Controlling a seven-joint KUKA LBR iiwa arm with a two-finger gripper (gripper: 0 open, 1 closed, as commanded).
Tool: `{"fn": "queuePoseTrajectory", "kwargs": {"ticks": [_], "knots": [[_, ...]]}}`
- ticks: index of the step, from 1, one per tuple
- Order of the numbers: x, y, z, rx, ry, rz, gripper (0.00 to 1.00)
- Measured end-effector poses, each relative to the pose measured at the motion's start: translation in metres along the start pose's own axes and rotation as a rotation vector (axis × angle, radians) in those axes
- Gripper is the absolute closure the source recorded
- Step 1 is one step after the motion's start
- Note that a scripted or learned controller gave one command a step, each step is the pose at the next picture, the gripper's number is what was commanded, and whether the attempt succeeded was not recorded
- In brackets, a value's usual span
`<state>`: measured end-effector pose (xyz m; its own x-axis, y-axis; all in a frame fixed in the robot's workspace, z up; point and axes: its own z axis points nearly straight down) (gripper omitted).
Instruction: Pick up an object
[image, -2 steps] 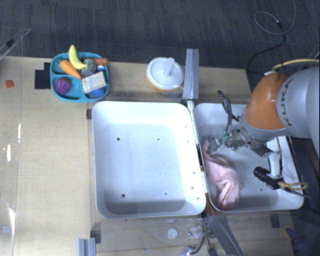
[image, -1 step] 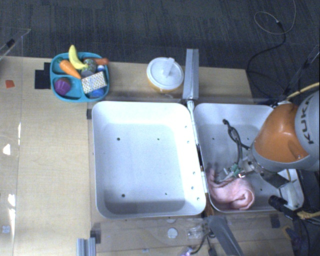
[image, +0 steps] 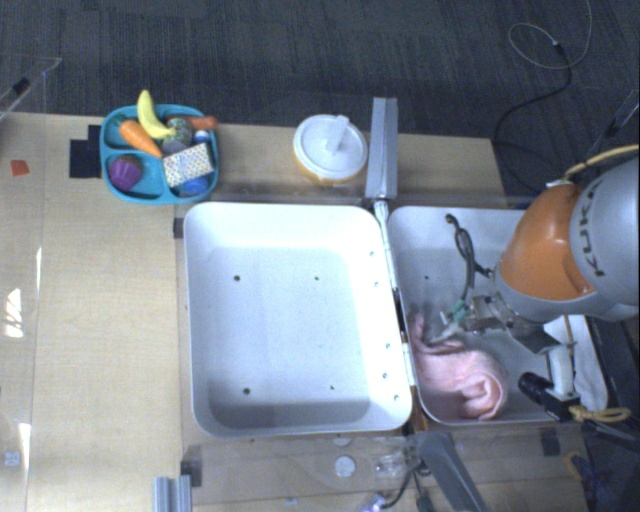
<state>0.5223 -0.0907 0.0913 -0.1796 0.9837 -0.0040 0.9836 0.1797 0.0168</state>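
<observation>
Two white bins sit side by side on the bench, and the left bin (image: 280, 310), the larger one as seen here, lies well off to the far side of the divider from the jaws. The right bin (image: 430, 245) holds the work: the arm (image: 565, 255), grey with its orange band, reaches down into it, and the gripper (image: 462, 318) hangs low near the bin's middle.

Just below the jaws, and seemingly touching them at its upper edge, lies the pink cloth (image: 458, 378), a soft bundle heaped against the bin's near wall. Whether the jaws are spread or closed cannot be told, since the wrist hardware and cables crowd the tips; no fold of cloth can be seen between them.

Well beyond the jaws, outside both bins, stand a blue tray of toy food (image: 160, 152) and a white lidded tub (image: 330, 148).

The risks from here, as I judge them: the tips meet only the cloth's edge, so a pinch may catch a thin fold that slips free on lifting; or the limp bundle may drag along the wall and snag.
</observation>
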Motion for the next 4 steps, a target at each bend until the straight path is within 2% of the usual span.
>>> {"fn": "queuePoseTrajectory", "kwargs": {"ticks": [1, 2, 3, 4], "knots": [[-0.007, 0.027, 0.001, 0.0, 0.0, -0.026, 0.0], [-0.008, 0.062, -0.013, 0.01, 0.001, 0.197, 0.0], [-0.007, 0.065, -0.025, 0.004, 0.0, 0.189, 1.0], [-0.007, 0.065, -0.025, 0.004, 0.0, 0.189, 0.0]]}}
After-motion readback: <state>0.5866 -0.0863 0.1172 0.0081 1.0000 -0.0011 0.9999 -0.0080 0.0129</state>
